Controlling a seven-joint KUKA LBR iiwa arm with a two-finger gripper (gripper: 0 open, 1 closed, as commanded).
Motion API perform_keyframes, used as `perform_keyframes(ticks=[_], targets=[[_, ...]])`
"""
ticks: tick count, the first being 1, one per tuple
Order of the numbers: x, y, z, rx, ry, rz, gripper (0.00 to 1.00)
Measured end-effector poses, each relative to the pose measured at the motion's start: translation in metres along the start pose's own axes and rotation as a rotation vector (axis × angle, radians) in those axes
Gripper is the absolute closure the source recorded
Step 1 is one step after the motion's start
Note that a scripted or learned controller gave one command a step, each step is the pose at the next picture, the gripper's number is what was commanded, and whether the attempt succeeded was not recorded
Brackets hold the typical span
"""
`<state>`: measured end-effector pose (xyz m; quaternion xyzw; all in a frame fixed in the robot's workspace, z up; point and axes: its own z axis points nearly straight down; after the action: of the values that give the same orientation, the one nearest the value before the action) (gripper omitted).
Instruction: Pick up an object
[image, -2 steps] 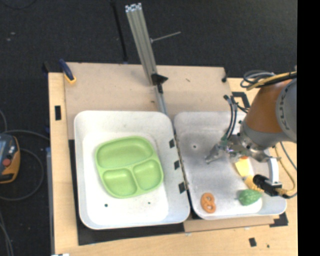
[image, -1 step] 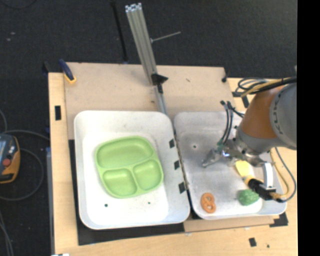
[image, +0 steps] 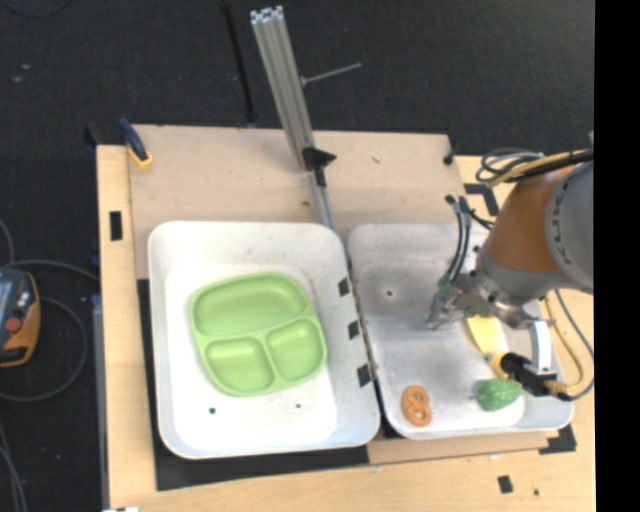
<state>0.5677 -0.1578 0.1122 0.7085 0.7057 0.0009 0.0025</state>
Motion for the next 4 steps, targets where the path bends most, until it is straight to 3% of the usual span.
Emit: perform_keyframes(ticks=[2, 3, 4], targets=[[-0.005, 0.01, -0.108, -0.004, -0.001, -0.007, 1.0], [-0.006, 0.011, -0.105, 0.002, 0.0, -0.007, 1.0], [0.049, 0.027, -0.105, 0.002, 0.003, -0.011, 1.0]])
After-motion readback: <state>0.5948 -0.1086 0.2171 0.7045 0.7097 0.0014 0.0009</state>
